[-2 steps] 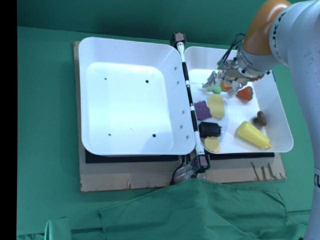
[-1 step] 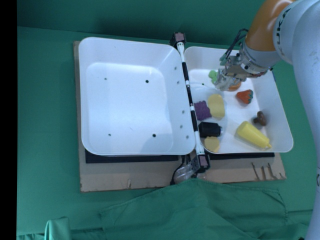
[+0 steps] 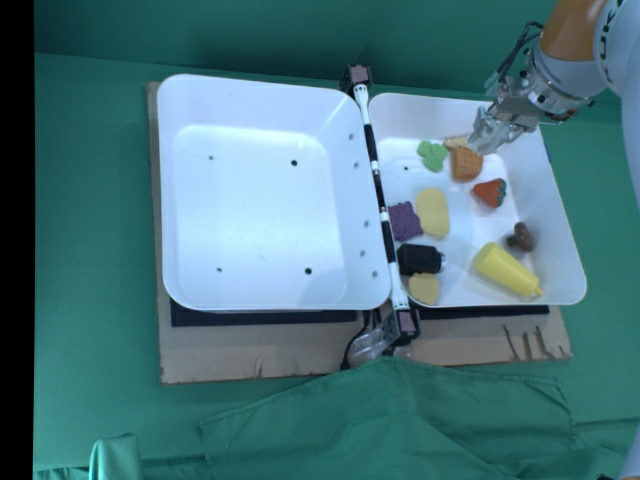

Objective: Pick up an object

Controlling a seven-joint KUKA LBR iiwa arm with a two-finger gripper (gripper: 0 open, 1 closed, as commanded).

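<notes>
Bins sit side by side across the middle of the frame. The left bin [image 3: 200, 108] is bare white, so the step in hand concerns only the right bin [image 3: 560, 268], where the toys lie.

Going left to right in that bin: a purple block [image 3: 404, 220] and a black piece [image 3: 419, 259] lie close to the divider [image 3: 372, 163], with a small yellow disc [image 3: 424, 289] below them. A pale yellow oval [image 3: 433, 212] touches the purple block's right side. Higher up lie a green clover shape [image 3: 432, 154] and, just beside it, an orange waffle piece [image 3: 465, 161]. Further right are a red strawberry [image 3: 490, 193], a yellow bottle [image 3: 506, 271] and a small brown piece [image 3: 519, 236].

At the upper right, the gripper [image 3: 487, 133] hangs just above the waffle piece's upper edge; whether it is spread or closed I cannot tell, and nothing shows as held.

Judging from this, the waffle is the likely target. To do it well, the arm should centre over the waffle rather than its rim, descend straight, and keep clear of the clover, which sits near enough to be nudged or caught.
</notes>
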